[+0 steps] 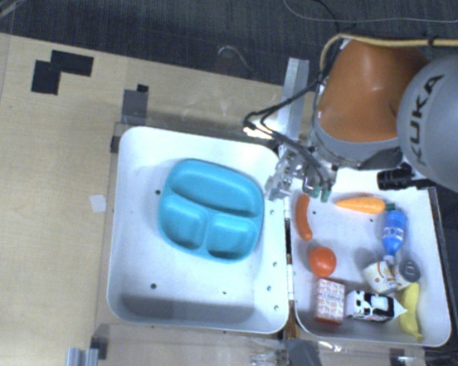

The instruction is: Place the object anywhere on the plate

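A blue divided plate [209,209] lies in the left white bin [131,291]. The right bin [435,331] holds a red sausage [303,218], an orange carrot [360,204], a small tomato [323,260], a blue bottle [394,228], a patterned box [329,301], a toy cow [372,306] and a banana [410,309]. My gripper [301,179] hangs at the far edge between the two bins, just above the sausage's upper end. I see nothing between its fingers.
The big grey and orange arm [392,91] covers the right bin's far side. A raised divider [283,252] separates the two bins. Metal brackets stand at the bins' corners. The beige bench lies to the left.
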{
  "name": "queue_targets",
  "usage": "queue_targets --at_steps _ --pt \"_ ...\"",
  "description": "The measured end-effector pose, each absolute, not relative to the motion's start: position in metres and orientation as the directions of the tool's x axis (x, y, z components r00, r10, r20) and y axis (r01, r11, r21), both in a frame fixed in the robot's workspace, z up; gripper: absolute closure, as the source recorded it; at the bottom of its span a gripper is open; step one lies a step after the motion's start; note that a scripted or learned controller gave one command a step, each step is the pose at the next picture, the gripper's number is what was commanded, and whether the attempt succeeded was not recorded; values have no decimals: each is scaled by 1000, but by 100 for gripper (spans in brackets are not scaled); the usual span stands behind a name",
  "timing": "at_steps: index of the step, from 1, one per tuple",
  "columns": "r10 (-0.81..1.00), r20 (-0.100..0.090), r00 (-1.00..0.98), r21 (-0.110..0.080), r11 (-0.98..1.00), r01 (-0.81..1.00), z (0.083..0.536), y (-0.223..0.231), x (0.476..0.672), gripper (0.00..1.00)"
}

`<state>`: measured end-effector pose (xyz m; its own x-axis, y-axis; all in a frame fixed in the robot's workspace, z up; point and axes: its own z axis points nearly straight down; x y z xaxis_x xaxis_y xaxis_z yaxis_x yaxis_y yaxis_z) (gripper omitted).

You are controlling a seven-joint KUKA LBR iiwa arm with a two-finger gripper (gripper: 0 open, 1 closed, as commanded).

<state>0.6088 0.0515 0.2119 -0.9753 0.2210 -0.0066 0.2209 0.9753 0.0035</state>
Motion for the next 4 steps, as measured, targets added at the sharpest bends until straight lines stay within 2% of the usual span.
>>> queue_targets --at_steps 1,2,3,4 --pt "345 -7 -939 5 939 345 235 117 601 100" --pt "101 -10 -995 3 995 100 191 73 649 100" --pt "-136 -10 -991 1 991 -136 218 58 617 100" --pt "36 -7 -999 2 999 36 201 67 545 100"
